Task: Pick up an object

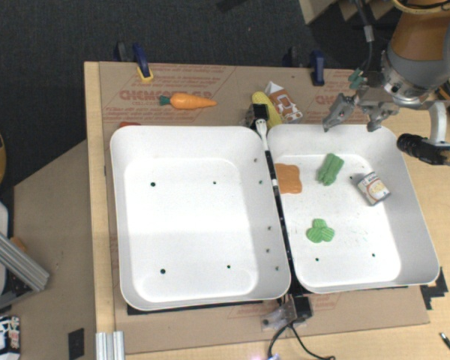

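My gripper (357, 116) hangs open above the far edge of the right bin (405, 268), its two fingers spread wide and holding nothing. In that bin lie a green ridged piece (330, 168), an orange-brown slab (288, 178) near the left wall, a small grey can (373, 187) on its side, and a green leafy piece (320, 232). The green ridged piece is the closest to the gripper, just in front of it and slightly left.
The left bin (135, 201) stands beside the right one. On the cardboard behind the bins lie a carrot (187, 101), a yellow item (265, 106) and a small printed packet (286, 106). Blue clamps (142, 62) hold the board's back edge.
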Controlling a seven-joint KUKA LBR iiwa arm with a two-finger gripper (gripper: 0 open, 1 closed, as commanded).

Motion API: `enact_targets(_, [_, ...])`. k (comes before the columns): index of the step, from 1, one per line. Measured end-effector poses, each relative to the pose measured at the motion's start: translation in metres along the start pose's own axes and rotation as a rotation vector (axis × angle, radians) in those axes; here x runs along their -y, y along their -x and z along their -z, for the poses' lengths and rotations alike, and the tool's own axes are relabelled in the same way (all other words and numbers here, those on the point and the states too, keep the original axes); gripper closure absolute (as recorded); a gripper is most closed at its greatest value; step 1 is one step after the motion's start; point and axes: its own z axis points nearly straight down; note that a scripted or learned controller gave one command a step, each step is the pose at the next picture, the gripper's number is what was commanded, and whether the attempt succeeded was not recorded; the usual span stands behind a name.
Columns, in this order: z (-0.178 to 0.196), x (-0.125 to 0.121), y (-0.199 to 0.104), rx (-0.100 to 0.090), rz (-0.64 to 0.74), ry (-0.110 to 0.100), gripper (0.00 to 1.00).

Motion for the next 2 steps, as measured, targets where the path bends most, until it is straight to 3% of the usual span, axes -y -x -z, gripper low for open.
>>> enact_targets(1, [-0.154, -0.006, -0.006, 0.001, 0.002, -0.001, 0.00])
enact_targets(2, [-0.154, -0.014, -0.026, 0.001, 0.002, 0.002, 0.00])
